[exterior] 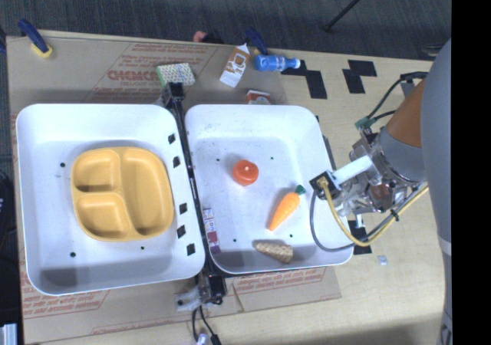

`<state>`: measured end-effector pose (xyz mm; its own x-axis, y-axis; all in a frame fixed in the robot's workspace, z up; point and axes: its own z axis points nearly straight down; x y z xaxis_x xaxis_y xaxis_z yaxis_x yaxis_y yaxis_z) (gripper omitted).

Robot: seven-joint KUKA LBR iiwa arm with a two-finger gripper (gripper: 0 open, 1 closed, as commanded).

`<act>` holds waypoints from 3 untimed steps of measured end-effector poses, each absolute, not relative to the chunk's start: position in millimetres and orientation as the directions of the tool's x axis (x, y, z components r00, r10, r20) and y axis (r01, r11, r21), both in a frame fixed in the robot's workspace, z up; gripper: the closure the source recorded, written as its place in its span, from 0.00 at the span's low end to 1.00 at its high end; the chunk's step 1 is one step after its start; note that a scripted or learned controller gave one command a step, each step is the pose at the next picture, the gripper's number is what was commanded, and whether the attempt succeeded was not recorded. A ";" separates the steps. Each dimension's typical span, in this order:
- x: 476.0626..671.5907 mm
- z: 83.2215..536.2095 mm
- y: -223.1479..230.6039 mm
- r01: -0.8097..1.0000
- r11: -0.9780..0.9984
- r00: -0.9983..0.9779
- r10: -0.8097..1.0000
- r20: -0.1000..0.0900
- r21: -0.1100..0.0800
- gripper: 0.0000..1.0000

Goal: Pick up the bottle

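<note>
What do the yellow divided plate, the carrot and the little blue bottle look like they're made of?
The yellow divided plate looks like moulded plastic: one even colour, soft sheen, rounded compartments. The carrot seems a plastic toy: flat orange, smooth, a small green tip. The blue bottle, lying on the bench behind the bins, is probably plastic too, though too small to be sure.

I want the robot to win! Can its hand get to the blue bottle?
Probably yes. The bottle lies on open bench behind the right bin, nothing covering it; the hand sits beside that bin.
</note>
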<state>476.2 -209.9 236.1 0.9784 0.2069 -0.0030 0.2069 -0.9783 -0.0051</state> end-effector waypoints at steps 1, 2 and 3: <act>476.3 255.5 -210.8 0.206 -0.978 0.978 0.206 -0.002 -0.004 1.00; 476.0 243.1 -210.0 0.207 -0.978 0.978 0.207 -0.005 -0.006 1.00; 476.2 252.4 -210.0 0.382 -0.924 0.924 0.382 -0.003 -0.007 1.00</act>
<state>476.2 -210.0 252.4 0.9242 0.3819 -0.0028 0.3819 -0.9242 -0.0073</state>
